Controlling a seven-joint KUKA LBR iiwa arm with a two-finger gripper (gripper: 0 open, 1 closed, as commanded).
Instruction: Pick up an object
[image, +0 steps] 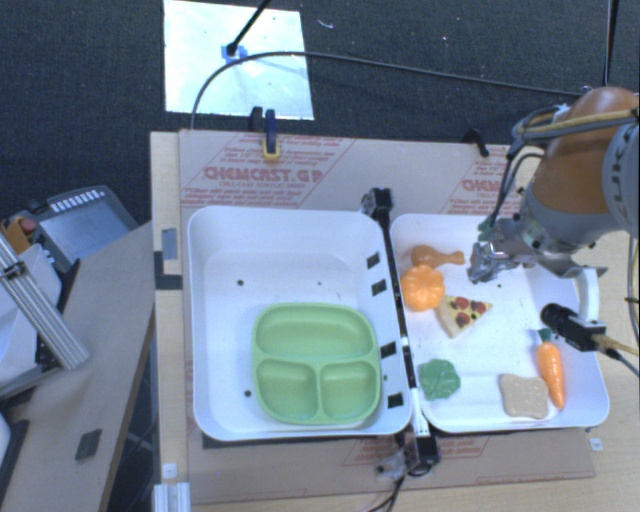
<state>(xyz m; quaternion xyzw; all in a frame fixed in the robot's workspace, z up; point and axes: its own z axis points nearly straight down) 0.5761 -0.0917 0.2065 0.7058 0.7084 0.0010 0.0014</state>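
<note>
My gripper (485, 268) hangs over the upper middle of the right bin (590, 400). It is just right of an orange toy drumstick (435, 257) and just above a pizza slice (461, 313). An orange pumpkin (422, 288) lies left of the slice. Lower in the same bin are a green broccoli piece (438, 379), a bread slice (523, 396) and a carrot (551, 371). I see nothing held in the gripper.
The left bin (215, 300) holds a green divided plate (316, 362) at its front. A black-clipped divider (390, 300) runs between the two bins. A grey device (80, 225) and a metal rail (40, 310) stand on the table at far left.
</note>
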